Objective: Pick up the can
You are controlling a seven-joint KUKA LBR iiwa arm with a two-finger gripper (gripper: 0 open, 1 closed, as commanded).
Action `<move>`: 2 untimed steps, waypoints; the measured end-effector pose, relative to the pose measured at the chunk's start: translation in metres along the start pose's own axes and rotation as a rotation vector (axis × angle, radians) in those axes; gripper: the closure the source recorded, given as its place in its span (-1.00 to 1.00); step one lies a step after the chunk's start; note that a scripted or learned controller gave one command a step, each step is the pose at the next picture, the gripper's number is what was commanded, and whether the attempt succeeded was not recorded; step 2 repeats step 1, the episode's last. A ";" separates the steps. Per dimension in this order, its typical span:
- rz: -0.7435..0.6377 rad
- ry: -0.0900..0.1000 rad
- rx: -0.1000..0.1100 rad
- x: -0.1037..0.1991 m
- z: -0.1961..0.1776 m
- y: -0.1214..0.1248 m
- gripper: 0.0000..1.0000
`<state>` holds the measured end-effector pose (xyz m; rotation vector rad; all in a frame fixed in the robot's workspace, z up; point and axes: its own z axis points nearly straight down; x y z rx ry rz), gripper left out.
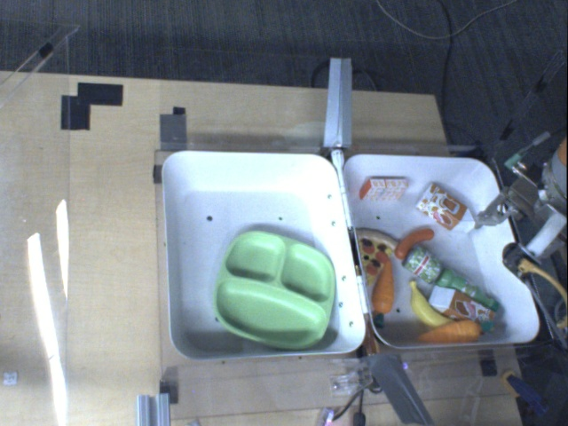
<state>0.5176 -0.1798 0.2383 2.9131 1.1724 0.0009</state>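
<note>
The gripper [497, 209] is seen at the right bin's [484, 171] far right rim, partly cut off; whether its fingers are apart cannot be told. The can [422, 264] lies tilted mid-bin, crowded between a sausage [414, 240], a green bottle [461, 284], a banana [426, 305] and carrots [382, 287]. A green tray [277, 287] is held in the left bin [191, 238] on the counter [89, 256].

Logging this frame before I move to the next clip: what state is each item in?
Green tray: lying flat in the left bin, compartments bare.
Can: on its side in the right bin, ungrasped.
Banana: lying flat beside the can.
Carrot: lying by the near wall.
Gripper: at the right bin's right edge.
</note>
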 end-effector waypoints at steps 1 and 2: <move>-0.145 0.001 0.001 0.001 0.098 -0.034 -1.00; -0.145 0.001 0.001 0.001 0.098 -0.034 -1.00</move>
